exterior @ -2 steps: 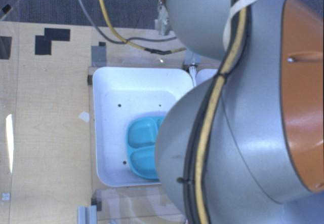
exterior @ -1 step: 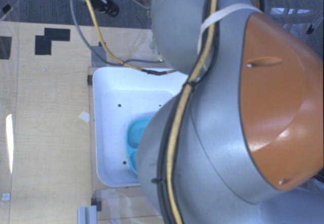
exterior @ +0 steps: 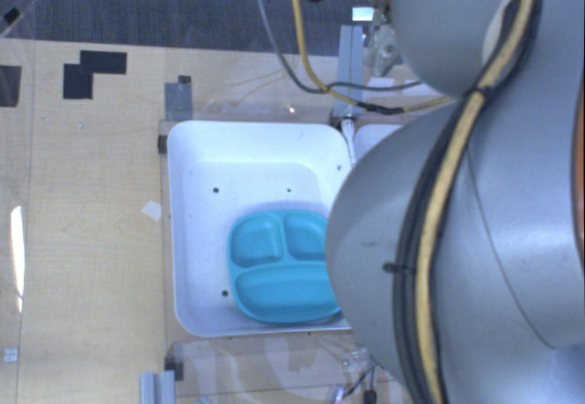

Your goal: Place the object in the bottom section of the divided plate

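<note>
A blue divided plate (exterior: 274,274) lies in the left white bin (exterior: 201,210), toward its near right corner. Two small sections sit at its far side and one long section (exterior: 279,294) at its near side; what shows of all three is bare blue. The grey arm (exterior: 466,210) covers the plate's right edge and most of the right bin. I cannot pick out the object to be placed.
The arm's bulk fills the right half of the view, with yellow and black cables (exterior: 292,18) looping above the bins. A sliver of the right bin (exterior: 375,137) shows beside the divider. Bare wooden bench (exterior: 82,210) lies to the left, with black markers at the far left.
</note>
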